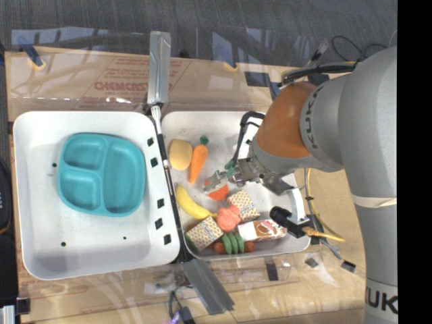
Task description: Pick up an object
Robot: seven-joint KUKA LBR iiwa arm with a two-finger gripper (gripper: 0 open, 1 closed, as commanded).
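The grey arm (351,113) reaches in from the right over the right-hand white bin (202,121), its orange band sitting above the bin's far right part. The end effector (221,178) is low in the middle of this bin, and from this angle I cannot tell whether it is apart or together; nothing is visibly clamped in it. Just in front of it lies a small orange-red piece (218,194), the nearest thing to pick, too close to say whether they touch. To the left of the end effector a toy carrot (196,163) lies on a slant, with a pale yellow round toy (180,154) just beside it. A banana (191,205) lies near the bin's left wall. Along the near side are crowded a checkered block (204,233), a pink toy (229,217), a waffle-patterned square (244,204), a green piece (233,243) and a small printed carton (262,230). The left-hand bin (40,248) on the table (101,79) holds a teal divided plate (101,174), well apart from the arm.
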